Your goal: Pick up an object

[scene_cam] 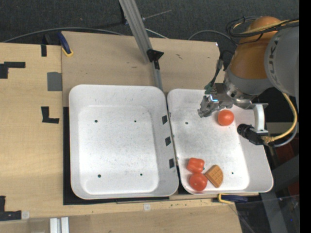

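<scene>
The gripper (210,106) hangs low over the far end of the right bin (252,178), just left of a red ball (225,117); whether its fingers are spread or closed I cannot tell, and nothing shows between them. Near the bin's front edge lie a pepper (195,165), a tomato (198,181) and a cracker (214,175), close together

Grey arm (286,52), orange band, yellow cable (290,125)

no readable text, labels, brands, numbers or signs anywhere
</scene>
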{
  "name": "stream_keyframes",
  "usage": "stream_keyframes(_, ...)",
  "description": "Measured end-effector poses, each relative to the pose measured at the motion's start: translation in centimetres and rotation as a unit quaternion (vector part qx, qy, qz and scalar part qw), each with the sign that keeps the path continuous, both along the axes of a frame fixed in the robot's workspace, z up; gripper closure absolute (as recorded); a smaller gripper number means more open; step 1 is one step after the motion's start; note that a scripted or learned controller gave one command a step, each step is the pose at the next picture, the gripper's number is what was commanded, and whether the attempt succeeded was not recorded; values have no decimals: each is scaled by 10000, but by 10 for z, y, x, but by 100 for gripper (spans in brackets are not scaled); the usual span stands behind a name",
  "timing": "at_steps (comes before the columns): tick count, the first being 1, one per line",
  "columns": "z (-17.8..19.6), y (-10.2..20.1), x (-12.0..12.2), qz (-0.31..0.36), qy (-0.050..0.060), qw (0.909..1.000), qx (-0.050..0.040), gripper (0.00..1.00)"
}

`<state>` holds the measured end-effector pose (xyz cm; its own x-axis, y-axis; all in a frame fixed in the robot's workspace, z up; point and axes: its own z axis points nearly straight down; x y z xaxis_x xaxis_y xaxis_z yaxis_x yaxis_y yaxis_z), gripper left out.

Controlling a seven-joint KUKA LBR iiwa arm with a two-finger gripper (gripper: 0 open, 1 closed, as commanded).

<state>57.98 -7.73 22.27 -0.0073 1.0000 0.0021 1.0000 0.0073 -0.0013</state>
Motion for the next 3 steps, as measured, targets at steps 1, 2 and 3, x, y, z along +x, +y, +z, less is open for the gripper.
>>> stream_keyframes(1,-10,51,-8,-5,10,10000,-4,100)
stream_keyframes(2,1,104,-10,4,-3,10000,-2,100)
stream_keyframes(3,-4,163,-28,1,13,10000,-3,100)
